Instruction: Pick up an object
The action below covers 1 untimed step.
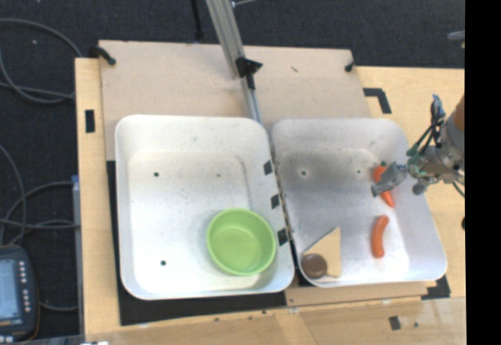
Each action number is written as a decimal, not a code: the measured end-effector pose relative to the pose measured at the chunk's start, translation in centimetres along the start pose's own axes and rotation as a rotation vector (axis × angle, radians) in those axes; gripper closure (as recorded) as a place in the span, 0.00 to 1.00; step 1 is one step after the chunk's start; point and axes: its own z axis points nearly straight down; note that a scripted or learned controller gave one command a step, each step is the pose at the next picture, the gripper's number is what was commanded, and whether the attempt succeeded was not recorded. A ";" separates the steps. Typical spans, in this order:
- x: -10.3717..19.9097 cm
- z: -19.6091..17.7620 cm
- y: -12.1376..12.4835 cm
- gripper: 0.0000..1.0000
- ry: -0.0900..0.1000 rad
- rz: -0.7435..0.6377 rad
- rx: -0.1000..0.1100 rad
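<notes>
A green bowl sits in the left bin; the right bin holds a sausage; the end effector, edge-cropped, pinches something orange.

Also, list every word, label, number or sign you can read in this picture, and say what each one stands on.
No text can be read anywhere.
Handheld device at the left edge: its screen shows something, too small and blurred to read.
Green bowl, orange piece, tan wedge, brown disc: no lettering seen.
White bins: dark specks, no print.
</notes>
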 end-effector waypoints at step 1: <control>0.0 0.0 0.0 0.00 0.000 0.001 0.000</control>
